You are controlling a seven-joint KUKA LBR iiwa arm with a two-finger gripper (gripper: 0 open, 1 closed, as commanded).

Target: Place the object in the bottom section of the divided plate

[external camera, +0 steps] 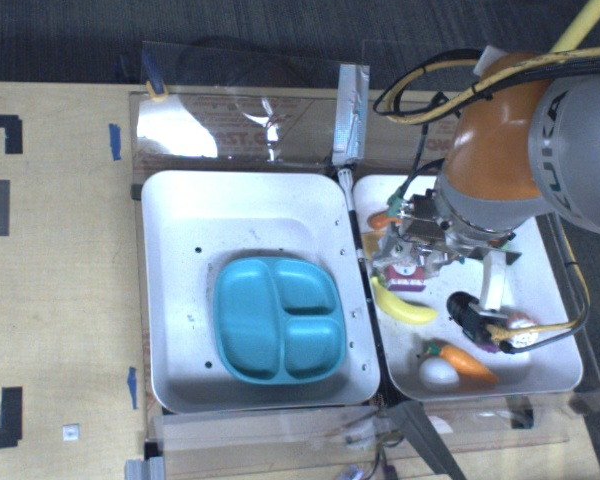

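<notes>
Probably the object meant for the plate is one of the small things under the end effector (412, 250), but you cannot say which one. A yellow banana (405, 309) lies just below it, and a small pink-and-white item (408, 280) is right beside the banana, partly under the tool. Both are in the right bin (552, 353), close to its left wall. You cannot tell from this slanted view whether the end effector is apart or together, because the wrist covers it. Nothing is seen held in it.

The first danger, in my judgement, is a wrong or double pick. The two things are so close that the tool could catch the edge of one and push the other, and the curved banana may turn or slip out. Near the wall there is also little room, so the tool could hit the bin's rim.

The second danger is at the placing. The blue divided plate (277, 320) sits in the left bin (180, 228). Its bottom section (312, 345) is a small compartment, next to the other small one above it and the big one at its left. A long banana may not lie flat there and could rest over a divider. A carrot (467, 361) and a white egg-shaped thing (439, 373) lie lower in the right bin, apart from the tool.
</notes>
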